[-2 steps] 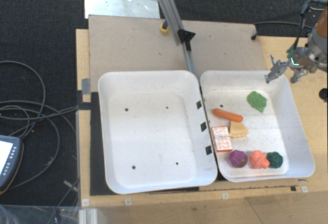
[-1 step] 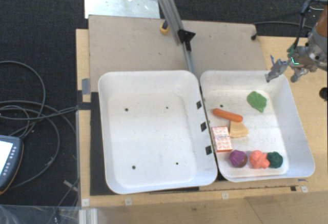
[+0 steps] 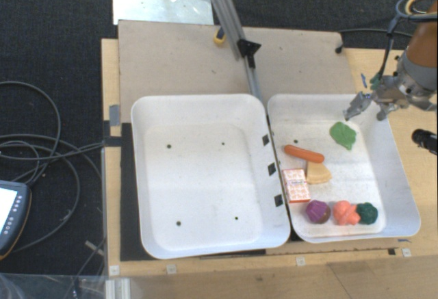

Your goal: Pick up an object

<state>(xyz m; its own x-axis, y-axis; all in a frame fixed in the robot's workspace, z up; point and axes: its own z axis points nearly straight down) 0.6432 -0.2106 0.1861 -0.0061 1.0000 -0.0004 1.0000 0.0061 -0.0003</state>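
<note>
The pincer [image 3: 369, 107] is hovering over the right bin [image 3: 404, 198]'s far corner, its fingers spreading apart and gripping nothing. A green object [image 3: 343, 135] is lying just below it. A small box [image 3: 295, 185] is showing red print too blurred to read, beside a carrot [image 3: 304, 153].

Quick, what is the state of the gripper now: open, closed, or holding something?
Gripper: open, holding nothing, above the right bin's far edge, near the green leaf toy.
</note>
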